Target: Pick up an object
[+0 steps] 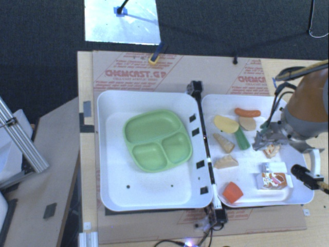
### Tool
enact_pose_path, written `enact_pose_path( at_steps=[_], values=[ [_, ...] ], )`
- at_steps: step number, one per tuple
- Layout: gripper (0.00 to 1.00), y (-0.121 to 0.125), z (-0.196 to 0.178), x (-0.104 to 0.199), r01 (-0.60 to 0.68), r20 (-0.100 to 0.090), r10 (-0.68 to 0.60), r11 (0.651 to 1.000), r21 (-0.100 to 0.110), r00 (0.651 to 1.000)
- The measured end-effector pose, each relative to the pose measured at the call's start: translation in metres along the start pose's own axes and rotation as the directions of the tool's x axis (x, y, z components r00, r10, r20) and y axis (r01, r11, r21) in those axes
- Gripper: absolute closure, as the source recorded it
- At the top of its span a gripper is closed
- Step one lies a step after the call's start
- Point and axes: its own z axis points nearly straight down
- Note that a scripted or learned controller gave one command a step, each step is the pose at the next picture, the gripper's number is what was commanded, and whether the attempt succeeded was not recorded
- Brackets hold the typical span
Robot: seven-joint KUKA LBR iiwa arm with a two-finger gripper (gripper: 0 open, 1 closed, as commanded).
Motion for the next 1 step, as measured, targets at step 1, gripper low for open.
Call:
enact_pose_path(
  at_steps=[1],
  values=[
    [1.00, 0.0066, -0.0627, 0.0042, 0.001, 0.001, -0.001, 1.000, -0.002, 1.000]
  ],
)
